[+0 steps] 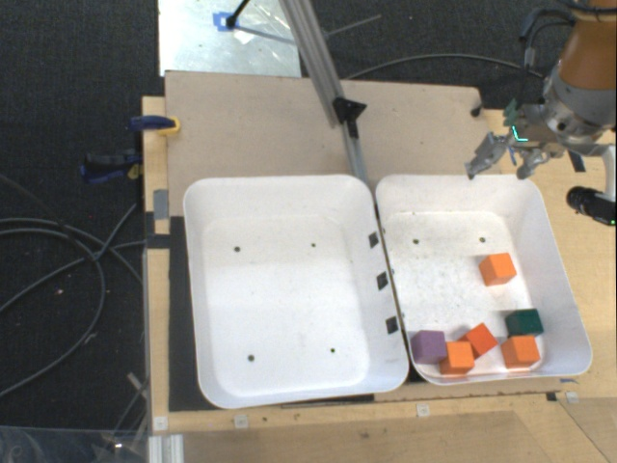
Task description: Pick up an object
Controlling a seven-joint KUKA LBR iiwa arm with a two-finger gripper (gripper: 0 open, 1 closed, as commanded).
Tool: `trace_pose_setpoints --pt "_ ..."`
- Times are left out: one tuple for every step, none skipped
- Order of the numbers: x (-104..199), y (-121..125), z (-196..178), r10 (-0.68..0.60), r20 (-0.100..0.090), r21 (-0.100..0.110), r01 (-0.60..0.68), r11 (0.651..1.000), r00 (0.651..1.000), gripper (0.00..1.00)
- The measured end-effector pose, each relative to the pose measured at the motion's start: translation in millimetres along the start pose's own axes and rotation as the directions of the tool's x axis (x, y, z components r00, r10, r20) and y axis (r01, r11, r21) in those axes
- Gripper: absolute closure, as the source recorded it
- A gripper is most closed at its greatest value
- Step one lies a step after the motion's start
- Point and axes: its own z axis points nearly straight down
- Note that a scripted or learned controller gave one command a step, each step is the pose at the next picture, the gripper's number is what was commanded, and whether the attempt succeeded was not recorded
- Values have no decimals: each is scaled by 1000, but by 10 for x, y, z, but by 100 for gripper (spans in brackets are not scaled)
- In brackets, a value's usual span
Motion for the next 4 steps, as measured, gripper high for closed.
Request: trace_pose_setpoints --pt "-449 -567 1048 9 -1 9 -9 1000 1000 0" --pt "-435 -806 1620 1 1 -4 -1 1000 1000 0" --pt "-437 -813 1535 1 0 -3 -1 1000 1000 100" --pt "127 -1641 1354 3 -3 5 -3 1000 1000 100"
